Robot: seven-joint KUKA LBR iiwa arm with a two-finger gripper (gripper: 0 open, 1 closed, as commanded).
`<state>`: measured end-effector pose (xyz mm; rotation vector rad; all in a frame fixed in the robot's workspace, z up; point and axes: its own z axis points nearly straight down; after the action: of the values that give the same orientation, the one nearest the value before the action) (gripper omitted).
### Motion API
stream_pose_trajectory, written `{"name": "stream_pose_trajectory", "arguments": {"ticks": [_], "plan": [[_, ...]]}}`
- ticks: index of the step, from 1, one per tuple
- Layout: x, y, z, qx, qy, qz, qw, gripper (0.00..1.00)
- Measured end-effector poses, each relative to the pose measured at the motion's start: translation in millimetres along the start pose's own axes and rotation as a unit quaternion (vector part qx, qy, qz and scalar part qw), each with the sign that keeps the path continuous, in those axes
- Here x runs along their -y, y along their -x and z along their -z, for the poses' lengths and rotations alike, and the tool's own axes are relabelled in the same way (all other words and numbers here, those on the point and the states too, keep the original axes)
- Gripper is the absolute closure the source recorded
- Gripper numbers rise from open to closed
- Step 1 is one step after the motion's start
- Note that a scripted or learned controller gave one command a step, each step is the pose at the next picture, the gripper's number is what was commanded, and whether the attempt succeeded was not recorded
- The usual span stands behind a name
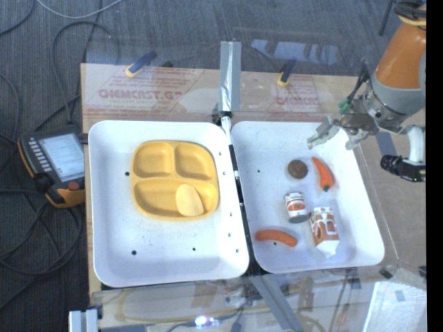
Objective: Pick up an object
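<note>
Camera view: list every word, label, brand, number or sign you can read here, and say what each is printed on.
"CHEMCAST" in faint red, followed by a few unclear characters: on the protective sheet behind the left bin.
A fainter red print of the same kind on the sheet behind the right bin: too washed out to read.
Can label: too small to read.
Carton print: too small to read.
Pendant screen: blurred, unreadable.
</note>
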<state>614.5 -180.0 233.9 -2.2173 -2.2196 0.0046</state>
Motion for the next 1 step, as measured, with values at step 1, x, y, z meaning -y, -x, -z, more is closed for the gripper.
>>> {"name": "stream_pose_trajectory", "arguments": {"ticks": [1], "plan": [[-1.7, 37.8, -79.0, 0.001, 0.0, 0.033, 0.9995, 0.0]]}}
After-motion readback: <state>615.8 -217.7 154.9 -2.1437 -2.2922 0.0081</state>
